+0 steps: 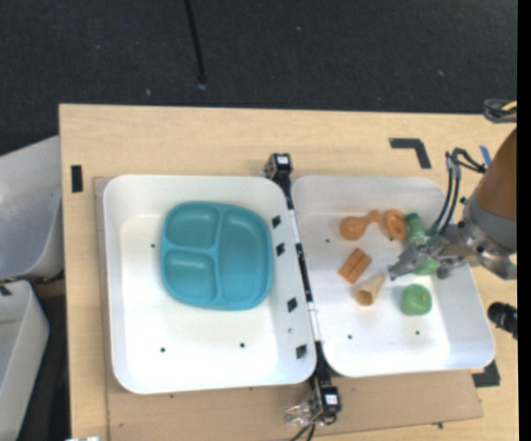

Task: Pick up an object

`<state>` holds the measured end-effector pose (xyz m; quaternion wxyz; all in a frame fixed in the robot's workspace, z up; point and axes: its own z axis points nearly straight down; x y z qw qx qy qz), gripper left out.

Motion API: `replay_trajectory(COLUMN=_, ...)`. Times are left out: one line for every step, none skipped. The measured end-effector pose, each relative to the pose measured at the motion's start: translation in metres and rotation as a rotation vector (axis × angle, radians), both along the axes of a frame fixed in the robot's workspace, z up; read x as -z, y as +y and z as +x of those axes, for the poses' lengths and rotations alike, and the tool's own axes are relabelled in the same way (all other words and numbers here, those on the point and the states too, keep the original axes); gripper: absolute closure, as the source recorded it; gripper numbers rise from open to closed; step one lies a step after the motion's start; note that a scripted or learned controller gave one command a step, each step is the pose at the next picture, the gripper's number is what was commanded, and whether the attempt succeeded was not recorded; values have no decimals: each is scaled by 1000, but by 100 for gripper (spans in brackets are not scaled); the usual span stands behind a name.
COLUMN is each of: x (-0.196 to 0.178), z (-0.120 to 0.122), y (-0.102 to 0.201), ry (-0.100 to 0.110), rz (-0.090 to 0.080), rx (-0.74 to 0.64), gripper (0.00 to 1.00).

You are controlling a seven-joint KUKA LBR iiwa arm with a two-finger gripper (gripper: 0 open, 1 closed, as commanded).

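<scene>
Approach step: the hand (411,263) hovers low by the right bin's (385,361) right edge, near a green ball (416,299); whether it is spread or pinching, I cannot tell. Next, it likely needs centring over one object.

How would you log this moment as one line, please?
gripper: over right bin, nothing seen held | nearest: green ball, cone | teal tray: left bin

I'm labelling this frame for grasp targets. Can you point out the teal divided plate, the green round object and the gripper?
teal divided plate (217,254): camera view, plate centre.
green round object (416,299): camera view, its top.
gripper (401,269): camera view, at the fingertips.
</scene>
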<state>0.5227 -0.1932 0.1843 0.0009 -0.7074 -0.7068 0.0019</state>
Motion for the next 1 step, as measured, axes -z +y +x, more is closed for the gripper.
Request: replay_trajectory(x=63, z=0, y=0, ry=-1, rz=0, rx=1, gripper=0)
